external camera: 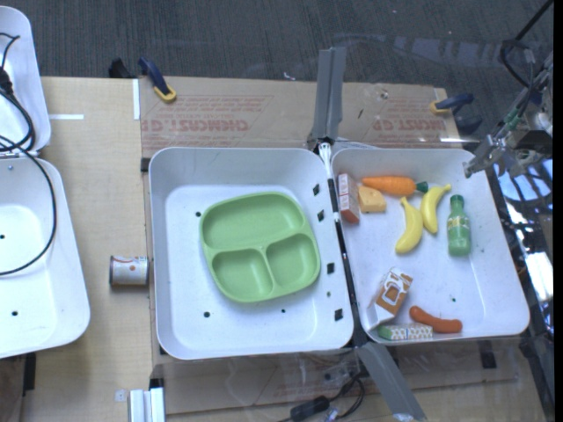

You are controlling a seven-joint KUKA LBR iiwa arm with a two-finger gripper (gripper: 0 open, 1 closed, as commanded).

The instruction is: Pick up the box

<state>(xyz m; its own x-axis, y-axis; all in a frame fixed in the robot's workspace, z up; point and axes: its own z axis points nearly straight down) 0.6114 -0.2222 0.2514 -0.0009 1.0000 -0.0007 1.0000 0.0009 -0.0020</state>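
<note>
**A:** Left of the centre divider (pixel 331 112) sits the green tray (pixel 259 246), alone in the left bin (pixel 167 262), three compartments, nothing in them. Nobody's touching it.

**B:** And across that divider?

**A:** Crowded! Hugging the divider, a small red-and-white carton (pixel 345 197), a wedge of cheese (pixel 372 200), a carrot (pixel 389 185). Further from it, two bananas (pixel 417 218) and a green bottle (pixel 457 226). Nearer us, the box (pixel 392 292), orange and white, lying flat on the floor of the right bin (pixel 493 280), just above a sausage (pixel 435 321).

**B:** So not picked up?

**A:** Not yet. It's resting free, nothing around it. The gripper (pixel 493 155) hangs far right of the divider, over the bin's back corner, well apart from the box. Released or clenched, I can't tell. I'd say everything's left: approach, descent, grasp, lift.
</note>
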